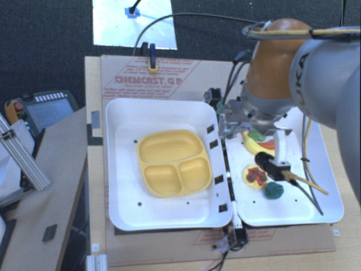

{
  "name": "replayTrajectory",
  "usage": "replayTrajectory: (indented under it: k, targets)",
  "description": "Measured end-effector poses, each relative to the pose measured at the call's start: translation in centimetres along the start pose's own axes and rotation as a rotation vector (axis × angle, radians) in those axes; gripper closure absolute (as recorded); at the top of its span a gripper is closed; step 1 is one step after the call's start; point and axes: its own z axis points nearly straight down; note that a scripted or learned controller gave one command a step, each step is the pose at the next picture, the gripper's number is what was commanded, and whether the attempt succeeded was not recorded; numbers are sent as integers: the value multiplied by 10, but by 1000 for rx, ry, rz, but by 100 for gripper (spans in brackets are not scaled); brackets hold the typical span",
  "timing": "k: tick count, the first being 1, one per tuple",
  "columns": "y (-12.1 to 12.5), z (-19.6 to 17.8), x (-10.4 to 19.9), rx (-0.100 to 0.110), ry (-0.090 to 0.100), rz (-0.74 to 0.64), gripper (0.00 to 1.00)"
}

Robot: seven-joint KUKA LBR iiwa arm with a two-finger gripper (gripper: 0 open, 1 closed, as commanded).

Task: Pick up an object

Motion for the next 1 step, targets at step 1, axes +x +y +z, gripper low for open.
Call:
replayTrajectory:
  k: [1]
  targets:
    - [19, 4, 45, 1, 0, 2, 100]
